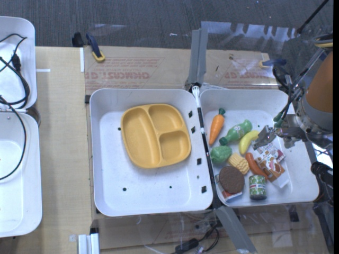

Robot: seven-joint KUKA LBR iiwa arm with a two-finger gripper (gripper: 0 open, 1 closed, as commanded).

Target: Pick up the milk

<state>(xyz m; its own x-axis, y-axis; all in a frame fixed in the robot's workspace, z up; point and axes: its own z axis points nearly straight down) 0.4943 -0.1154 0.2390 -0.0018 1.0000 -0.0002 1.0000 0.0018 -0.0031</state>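
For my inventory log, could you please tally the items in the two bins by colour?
Orange: 1, carrot
Yellow: 3, divided plate, banana, waffle piece
Green: 3, bottle, leafy vegetable, can
Brown: 1, cookie
Red: 1, sausage
White printed: 1, milk carton
Total: 10

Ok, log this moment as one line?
arm: over right bin | gripper: above milk | milk: lying in bin, not lifted | tray: left bin

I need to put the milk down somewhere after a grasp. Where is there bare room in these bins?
Left bin: bare floor all round the yellow divided plate, widest along the near edge and left wall. Right bin: crowded; carrot, banana, can, cookie and milk carton fill its middle. A bare strip lies along its far wall.
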